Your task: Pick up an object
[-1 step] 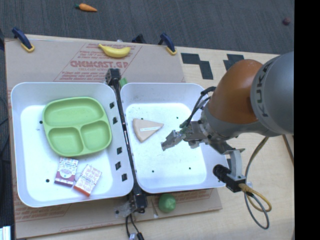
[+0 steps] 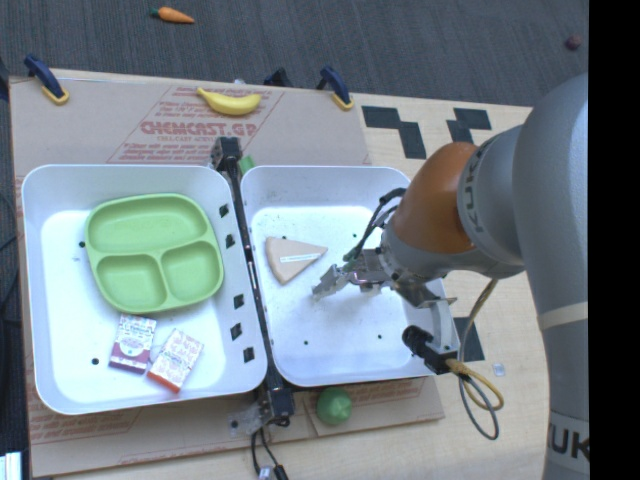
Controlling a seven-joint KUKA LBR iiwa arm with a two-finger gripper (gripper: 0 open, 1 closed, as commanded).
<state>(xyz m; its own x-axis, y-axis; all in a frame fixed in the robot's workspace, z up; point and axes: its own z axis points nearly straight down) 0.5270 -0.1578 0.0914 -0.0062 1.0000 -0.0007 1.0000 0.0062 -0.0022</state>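
A tan wedge-shaped object [image 2: 291, 259], like a slice of bread or cheese, lies flat in the right bin [image 2: 345, 363] near its left wall. My gripper [image 2: 334, 282] hangs low over the right bin's floor, just right of and slightly below the wedge, its fingers pointing left toward it. Nothing is visible between the fingers. The left bin [image 2: 60, 368] holds a green divided plate [image 2: 153, 249] and two small snack packets [image 2: 133, 343] [image 2: 176, 358] near its front.
A yellow banana [image 2: 230, 99] lies on the cardboard behind the bins. A green ball [image 2: 335, 405] rests in front of the right bin. An orange carrot [image 2: 175, 14] lies on the floor far back. Blue clamps [image 2: 46, 78] grip the board's edge. Cables trail at the front right.
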